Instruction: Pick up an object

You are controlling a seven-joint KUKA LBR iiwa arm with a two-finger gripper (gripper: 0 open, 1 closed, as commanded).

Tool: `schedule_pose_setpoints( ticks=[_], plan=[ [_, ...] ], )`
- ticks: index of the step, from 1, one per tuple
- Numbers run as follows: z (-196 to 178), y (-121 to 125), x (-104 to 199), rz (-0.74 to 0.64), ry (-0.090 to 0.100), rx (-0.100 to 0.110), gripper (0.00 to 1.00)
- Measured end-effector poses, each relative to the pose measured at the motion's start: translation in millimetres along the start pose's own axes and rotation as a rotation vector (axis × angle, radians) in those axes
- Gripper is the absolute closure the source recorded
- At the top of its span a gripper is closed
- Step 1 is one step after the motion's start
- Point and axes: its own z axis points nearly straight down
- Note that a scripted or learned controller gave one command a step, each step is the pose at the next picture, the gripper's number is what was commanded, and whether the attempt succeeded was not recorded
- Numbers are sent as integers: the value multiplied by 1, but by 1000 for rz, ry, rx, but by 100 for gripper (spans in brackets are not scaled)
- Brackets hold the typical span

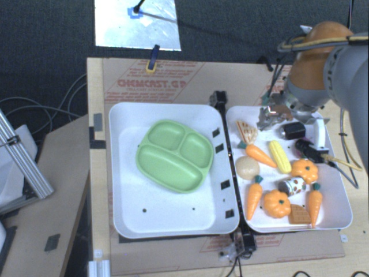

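1. Camera view: the gripper hangs over the far end of the right bin; whether it is released or clenched cannot be told.
2. The nearest toy, a waffle-patterned wedge, lies at about 8 o'clock from the gripper, just beside it, apart from it.
3. The wedge is tan with a red grid, narrowing toward the near side.
4. The right bin also holds a corn cob, three carrots, two pumpkins, a pale round piece and a cracker.
5. At 9 o'clock, the left bin holds a green divided plate, tilted, three compartments showing.
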Motion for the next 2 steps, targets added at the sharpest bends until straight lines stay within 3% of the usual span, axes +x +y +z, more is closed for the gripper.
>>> schedule_pose_setpoints(
  ticks=[1,2],
  plan=[
    [-57,1,-10,2,-1,-1,100],
    [-65,2,-9,1,0,1,100]
  ],
)
